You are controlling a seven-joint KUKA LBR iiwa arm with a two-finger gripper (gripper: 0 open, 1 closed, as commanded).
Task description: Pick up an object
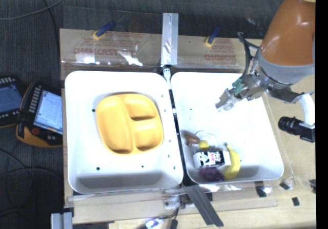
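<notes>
My gripper (224, 102) hangs over the upper middle of the right bin (256, 136), with nothing seen between its fingers. Near that bin's front wall lies a small pile of objects: a yellow banana (234, 164), a black-and-white box (210, 159), a purple thing (210, 173), a small yellow piece (203, 145) and a brown piece (190, 140). The pile sits well below and slightly left of the gripper in the camera view.
A yellow divided tray (130, 122) lies in the middle of the left bin (82, 166). A metal strip (169, 38) stands behind the wall between the bins. A teach pendant (38, 115) rests on the floor to the left.
</notes>
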